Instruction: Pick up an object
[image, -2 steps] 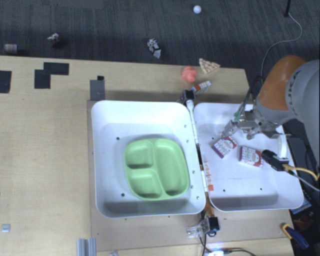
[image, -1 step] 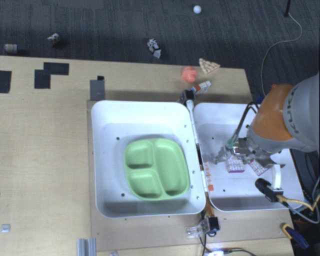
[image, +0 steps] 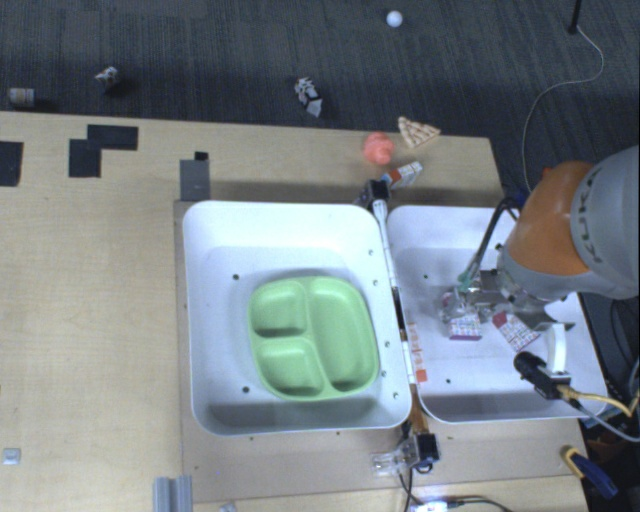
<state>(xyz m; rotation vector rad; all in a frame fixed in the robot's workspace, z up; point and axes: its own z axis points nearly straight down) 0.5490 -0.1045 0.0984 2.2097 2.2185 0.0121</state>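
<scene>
Since the task asks for any one object, the likeliest target is the small packet (image: 463, 327) on the floor of the right bin (image: 430, 245), near that bin's centre. The pincer (image: 472, 298) hangs low just at the packet's 1 o'clock, very close to it, though I cannot tell whether they touch. The arm reaches in from 3 o'clock, which suits a downward grasp on something lying flat. Whether the pincer is wide or narrow I cannot tell, and nothing can be seen held in it.

A second packet (image: 512, 332) lies just at 3 o'clock of the first, partly under the wrist, close enough that a grasp might catch both.

The left bin (image: 200, 300) holds a green tray (image: 312, 335), lying flat at its centre with three compartments facing up. It is well away from the arm and looks too broad for an easy grip.

On the bench (image: 90, 300), at 12 o'clock of the bins and out of play, sit a pink ball (image: 378, 148), a wedge (image: 418, 131) and a small tube (image: 400, 176).

Both packets carry red and white print, too small to read. No other brand or label is legible.
</scene>
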